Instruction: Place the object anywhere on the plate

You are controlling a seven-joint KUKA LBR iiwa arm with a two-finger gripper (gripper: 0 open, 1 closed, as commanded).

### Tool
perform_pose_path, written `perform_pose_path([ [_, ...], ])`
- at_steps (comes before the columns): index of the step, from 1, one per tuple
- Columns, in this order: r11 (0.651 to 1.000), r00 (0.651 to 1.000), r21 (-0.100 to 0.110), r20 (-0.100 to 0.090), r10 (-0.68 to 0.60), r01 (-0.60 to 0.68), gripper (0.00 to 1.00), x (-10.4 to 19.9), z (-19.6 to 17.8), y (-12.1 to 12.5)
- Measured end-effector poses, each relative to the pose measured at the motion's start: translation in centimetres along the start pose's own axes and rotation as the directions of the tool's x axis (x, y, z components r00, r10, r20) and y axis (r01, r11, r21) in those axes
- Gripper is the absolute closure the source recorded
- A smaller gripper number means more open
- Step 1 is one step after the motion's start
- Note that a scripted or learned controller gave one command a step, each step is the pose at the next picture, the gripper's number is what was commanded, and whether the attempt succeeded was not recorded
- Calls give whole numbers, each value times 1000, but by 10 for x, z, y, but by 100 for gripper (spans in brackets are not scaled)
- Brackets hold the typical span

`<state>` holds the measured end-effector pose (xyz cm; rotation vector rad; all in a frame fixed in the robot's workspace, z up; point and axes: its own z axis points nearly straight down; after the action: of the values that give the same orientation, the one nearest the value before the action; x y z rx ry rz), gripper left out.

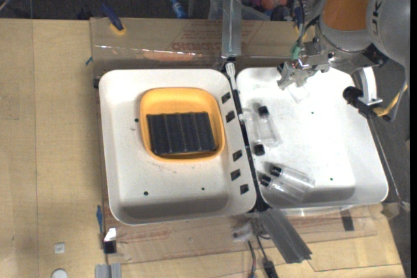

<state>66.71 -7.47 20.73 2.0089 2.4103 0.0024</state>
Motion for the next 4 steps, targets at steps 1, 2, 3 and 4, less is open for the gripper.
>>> perform_pose_path([
  [1,994,994,-1,0,-112,112,100,25,-24,5],
  [2,981,981,5,-4,-192,192,100,37,11,6],
  [3,970,970,-1,0,-245,245,100,54,-19,10],
  [4,951,951,4,-4,-309,309,100,69,5,12],
])
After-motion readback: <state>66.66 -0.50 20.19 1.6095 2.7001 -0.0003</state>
